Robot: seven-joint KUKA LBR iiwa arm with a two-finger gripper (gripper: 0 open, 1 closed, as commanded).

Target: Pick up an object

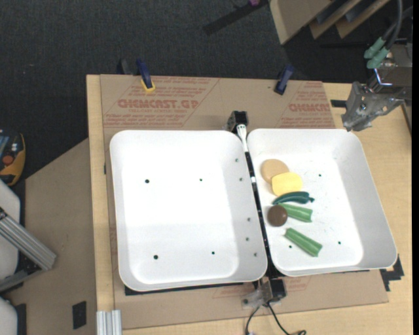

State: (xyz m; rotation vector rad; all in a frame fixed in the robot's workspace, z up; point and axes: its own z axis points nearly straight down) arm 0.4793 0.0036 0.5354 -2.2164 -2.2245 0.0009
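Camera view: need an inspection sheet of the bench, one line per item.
Surface: bench covered in brown cardboard, bearing a left bin and a right bin side by side.
Job's things: all in the right bin's left half: tan round piece, yellow block, dark green pepper-like piece, green piece, brown ball, green stick.
Clutter: two clamps on the cardboard's far edge.
Grippers: claw beyond the right bin's far right corner, over the bench, nothing between its fingers.
Cables: cable trailing off the near edge.
Surroundings: dark floor, cardboard boxes at the top.
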